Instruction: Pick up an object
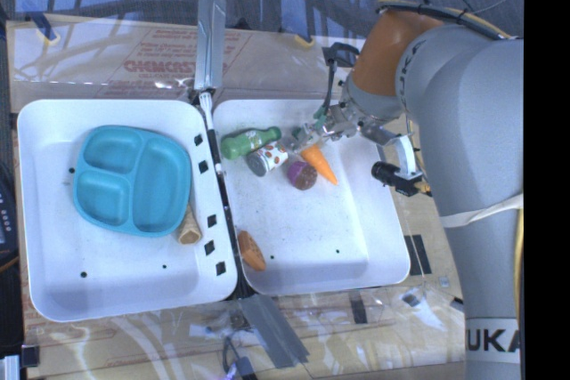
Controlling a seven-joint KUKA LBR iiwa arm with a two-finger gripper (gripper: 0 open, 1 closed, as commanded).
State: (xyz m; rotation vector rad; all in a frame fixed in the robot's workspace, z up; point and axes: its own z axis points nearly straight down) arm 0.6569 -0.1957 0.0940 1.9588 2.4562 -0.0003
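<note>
In the right bin (356, 231) a cluster of toys lies near the far wall: a green bottle (248, 141), a small can with a red and white label (266, 160), a purple round piece (302, 175) and an orange carrot (319, 164). My gripper (313, 133) sits low just above the carrot and to the right of the bottle, reaching in from the right. Nothing shows between its fingers. An orange-brown bread-like piece (251, 250) lies at the right bin's near left edge.
The left bin (53, 271) holds a blue divided plate (134, 179) and a tan cone-shaped piece (188, 230) by its right wall. A grey divider bar (208, 44) rises between the bins at the back. The arm's bulk (463, 111) covers the right side.
</note>
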